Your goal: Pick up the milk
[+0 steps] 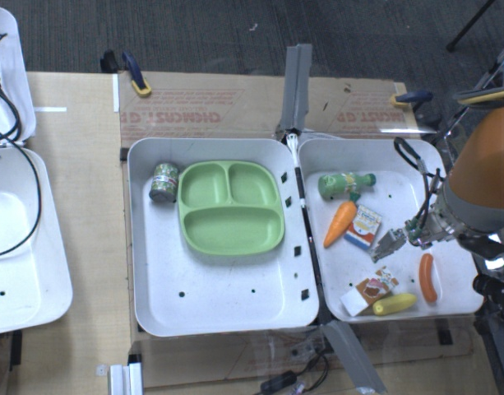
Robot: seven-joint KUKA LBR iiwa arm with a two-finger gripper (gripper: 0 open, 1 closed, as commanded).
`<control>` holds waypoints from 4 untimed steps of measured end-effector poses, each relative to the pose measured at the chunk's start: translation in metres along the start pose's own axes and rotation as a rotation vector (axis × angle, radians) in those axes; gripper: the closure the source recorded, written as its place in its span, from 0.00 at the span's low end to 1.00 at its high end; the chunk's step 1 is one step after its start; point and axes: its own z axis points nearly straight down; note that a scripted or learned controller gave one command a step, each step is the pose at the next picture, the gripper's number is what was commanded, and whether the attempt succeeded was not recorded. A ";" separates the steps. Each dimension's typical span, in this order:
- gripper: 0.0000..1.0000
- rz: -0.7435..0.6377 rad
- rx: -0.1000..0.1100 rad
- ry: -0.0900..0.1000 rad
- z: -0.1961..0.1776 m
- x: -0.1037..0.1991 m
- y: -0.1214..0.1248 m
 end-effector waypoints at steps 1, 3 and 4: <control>0.00 -0.180 0.000 0.000 0.095 0.010 0.002; 0.00 -0.175 0.000 0.001 0.086 0.009 0.002; 0.00 -0.175 0.000 0.001 0.086 0.009 0.002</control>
